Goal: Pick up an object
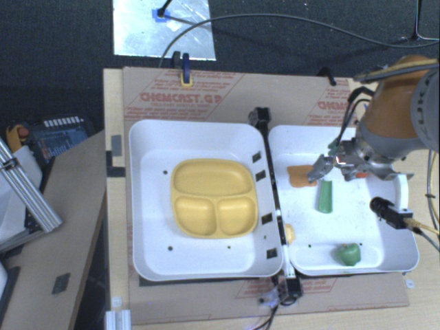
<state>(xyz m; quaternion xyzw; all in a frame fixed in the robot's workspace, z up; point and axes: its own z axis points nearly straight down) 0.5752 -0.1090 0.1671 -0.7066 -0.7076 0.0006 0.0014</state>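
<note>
Candidate objects lie in the right-hand shallow white bin [392,253]: an upright-lying green oblong block [325,196] near the bin's middle, a flat orange piece [300,176] just beside its upper left, a rounded green lump [348,254] near the front wall, and a small yellow item [289,234] at the left wall by the divider. The hand [331,168] hangs just above the green oblong block and the orange piece, its fingers apparently spread with nothing seen between them; by this reading no object is lifted yet, and the descent, closing and raising remain to be done. The grey arm with its orange band [392,108] reaches in from the right. The left-hand white bin [148,184] holds a yellow three-compartment plastic tray [213,196]. Both bins rest on a brown board [227,91] covering the worktop, printed in red "CHEMCAST GP"; a similar print near the arm is partly hidden.
</note>
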